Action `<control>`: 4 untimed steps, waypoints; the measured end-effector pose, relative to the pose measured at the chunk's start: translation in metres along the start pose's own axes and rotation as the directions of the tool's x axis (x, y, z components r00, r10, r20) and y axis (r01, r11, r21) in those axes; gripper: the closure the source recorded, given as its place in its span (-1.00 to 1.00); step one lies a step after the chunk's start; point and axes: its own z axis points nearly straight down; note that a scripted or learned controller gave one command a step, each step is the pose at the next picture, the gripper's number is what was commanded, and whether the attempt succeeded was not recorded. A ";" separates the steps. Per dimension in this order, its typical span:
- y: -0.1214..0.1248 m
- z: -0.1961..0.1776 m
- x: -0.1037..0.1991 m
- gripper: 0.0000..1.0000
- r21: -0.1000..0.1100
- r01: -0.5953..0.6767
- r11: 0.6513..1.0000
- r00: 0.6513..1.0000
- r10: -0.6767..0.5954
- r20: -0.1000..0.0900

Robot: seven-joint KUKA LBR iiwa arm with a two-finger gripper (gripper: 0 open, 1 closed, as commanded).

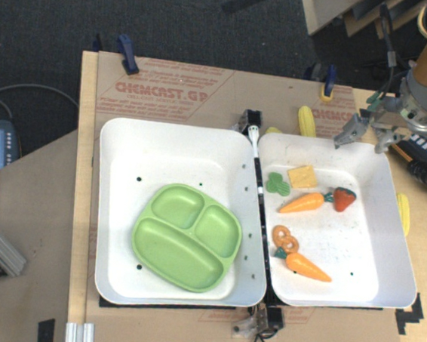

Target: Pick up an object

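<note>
My gripper (366,135) hangs above the far edge of the right bin (390,223), its two fingers spread open with nothing between them. Inside that bin lie a yellow cheese-like block (302,176), a green leafy piece (276,184), a carrot (303,203), a red strawberry (344,198), a pretzel (283,235) and a second carrot (308,266). All of these sit below and to the left of the gripper, apart from it.
The left bin (124,157) bears a green divided plate (187,236). A yellow corn cob (307,122) lies on the bench behind the right bin, and a yellow piece (404,213) rests along its right rim. Blue clamps (127,54) hold the board's far edge.
</note>
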 end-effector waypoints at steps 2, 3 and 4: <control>0.002 0.126 -0.047 -1.00 0.013 0.001 1.000 1.000 -0.001 -0.018; -0.066 0.116 -0.050 -1.00 0.002 0.001 1.000 1.000 -0.001 -0.007; -0.063 0.106 -0.052 1.00 -0.003 0.001 1.000 1.000 -0.001 -0.001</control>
